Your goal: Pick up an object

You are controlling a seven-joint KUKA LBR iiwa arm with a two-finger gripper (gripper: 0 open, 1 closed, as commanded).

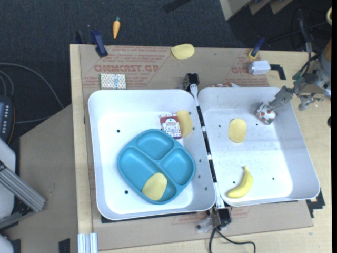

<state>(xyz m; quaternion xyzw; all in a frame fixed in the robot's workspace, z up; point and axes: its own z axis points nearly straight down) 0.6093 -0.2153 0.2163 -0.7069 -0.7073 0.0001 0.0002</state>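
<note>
From my seat I see the claw [271, 109] reaching in at the upper right corner of the right bin [295, 157]. Its fingers are pinching a small white object with red spots [265, 114], which sits between the tips just above the bin floor near the far wall. The grey arm [316, 83] trails off toward the right edge.

In the same bin, a pale yellow oval piece [237, 130] lies a little left of the claw and apart from it, and a banana [241, 184] rests near the front edge, close to the divide between the bins.

The left bin [102, 157] carries a blue divided plate [155, 165] with a yellow round piece [155, 186] in its front compartment. A small red-and-white packet [170, 126] lies just beyond the plate's far rim, with another yellow piece [185, 123] touching its right side.

On the worktop [137, 62] beyond the bins I make out a yellow lemon-like shape [182, 51], a small patterned square [113, 80], a blue clip [98, 42] at the left corner and a white block [259, 66] near the right one. A tiny toy carrot [116, 28] lies on the dark floor past the worktop.
</note>
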